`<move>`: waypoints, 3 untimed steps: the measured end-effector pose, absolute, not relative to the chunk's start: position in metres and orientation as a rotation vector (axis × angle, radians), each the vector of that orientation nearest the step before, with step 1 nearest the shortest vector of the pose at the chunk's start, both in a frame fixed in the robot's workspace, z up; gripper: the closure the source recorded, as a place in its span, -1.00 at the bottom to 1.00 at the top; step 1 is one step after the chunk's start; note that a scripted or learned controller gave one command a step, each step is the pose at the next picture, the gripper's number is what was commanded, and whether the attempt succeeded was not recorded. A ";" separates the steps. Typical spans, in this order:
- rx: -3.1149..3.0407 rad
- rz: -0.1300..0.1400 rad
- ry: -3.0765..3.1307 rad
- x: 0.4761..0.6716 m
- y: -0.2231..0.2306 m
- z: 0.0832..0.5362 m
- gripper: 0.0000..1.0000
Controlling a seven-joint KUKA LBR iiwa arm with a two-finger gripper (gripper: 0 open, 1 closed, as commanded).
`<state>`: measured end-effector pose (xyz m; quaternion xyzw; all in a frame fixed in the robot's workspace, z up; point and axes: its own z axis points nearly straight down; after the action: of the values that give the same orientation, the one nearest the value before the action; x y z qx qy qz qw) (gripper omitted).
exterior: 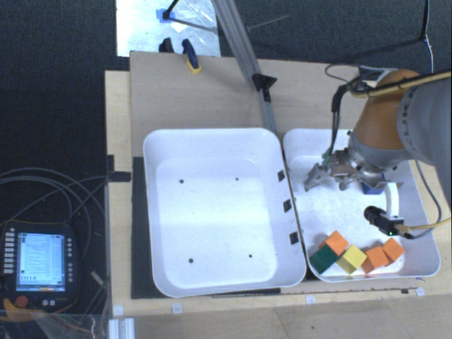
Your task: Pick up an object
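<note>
A: Where do we stand with the pick?

B: We think we are at the approach step. The gripper [332, 179] hangs over the upper part of the right bin [424, 210], and we see nothing between its fingers. Whether they are apart or together, we cannot tell from this angle.

A: And the objects?

B: The blocks lie in the near corner of that bin, touching one another: a green block [324, 259], a yellow block [350, 260] and an orange block [337, 242], with more orange ones just beside. They are well apart from the gripper.

A: So the next move?

B: We judge it must travel toward that corner and descend on one block.
</note>
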<state>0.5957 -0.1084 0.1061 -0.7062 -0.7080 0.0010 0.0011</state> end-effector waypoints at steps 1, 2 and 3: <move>-2.219 -0.005 -2.228 0.598 -0.109 0.121 1.00; -2.222 -0.008 -2.231 0.600 -0.109 0.186 1.00; -2.221 -0.008 -2.232 0.602 -0.109 0.240 1.00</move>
<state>0.6022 -0.1089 0.2403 -0.7054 -0.7088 -0.0026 -0.0035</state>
